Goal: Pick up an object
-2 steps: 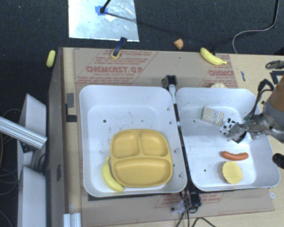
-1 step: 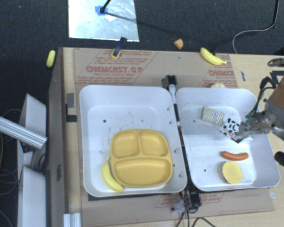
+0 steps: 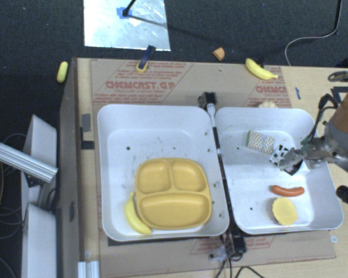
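A: What is held in the left bin (image 3: 113, 155)?
B: A yellow tray (image 3: 173, 193) with three compartments is seen lying flat toward the bin's near side. A banana (image 3: 134, 214) is laid against the tray's near-left corner, touching it.

A: And in the right bin (image 3: 319, 201)?
B: Four things are shown. A pale patterned packet (image 3: 260, 141) is placed toward the far side. A black-and-white die (image 3: 280, 153) is found just beside it, nearer the middle. A sausage (image 3: 287, 190) is laid across the near half, and a yellow disc (image 3: 285, 211) is set just in front of it, apart from it.

A: Where is the claw (image 3: 292, 163) located?
B: It is lowered into the right bin from the right, directly beside the die and possibly touching it. The fingers are blurred and dark, so whether they are parted or closed cannot be told, and no object can be seen between them.

A: What is shown beyond the bins?
B: On the desk (image 3: 162, 83), a second banana (image 3: 260, 69) is laid at the far edge above the right bin, with a small orange piece (image 3: 219, 54) to its left. A yellow item (image 3: 62, 71) is seen off the far-left corner.
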Controlling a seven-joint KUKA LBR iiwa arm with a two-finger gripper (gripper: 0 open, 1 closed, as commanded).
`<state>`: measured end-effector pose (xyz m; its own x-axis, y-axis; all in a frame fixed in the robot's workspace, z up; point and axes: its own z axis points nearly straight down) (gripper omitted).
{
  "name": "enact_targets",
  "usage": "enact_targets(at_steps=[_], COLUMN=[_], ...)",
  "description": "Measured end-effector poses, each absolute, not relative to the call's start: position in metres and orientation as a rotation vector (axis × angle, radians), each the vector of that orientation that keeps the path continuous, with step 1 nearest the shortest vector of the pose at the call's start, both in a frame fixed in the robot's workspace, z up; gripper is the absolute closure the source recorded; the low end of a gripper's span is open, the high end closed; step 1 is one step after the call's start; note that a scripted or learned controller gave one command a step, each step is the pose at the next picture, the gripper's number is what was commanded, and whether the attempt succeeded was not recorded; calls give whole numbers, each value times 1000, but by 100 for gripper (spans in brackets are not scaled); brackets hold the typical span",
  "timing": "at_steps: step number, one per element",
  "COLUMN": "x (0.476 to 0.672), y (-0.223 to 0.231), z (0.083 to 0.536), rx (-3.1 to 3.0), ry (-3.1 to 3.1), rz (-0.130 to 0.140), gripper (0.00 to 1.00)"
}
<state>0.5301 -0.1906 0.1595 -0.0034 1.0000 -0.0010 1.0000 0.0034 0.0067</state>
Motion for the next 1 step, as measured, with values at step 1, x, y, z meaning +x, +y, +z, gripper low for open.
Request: enact_targets(at_steps=[1], x=[531], y=[-191], z=[170], rx=[2211], ry=[2221], rz=[10], gripper=[100])
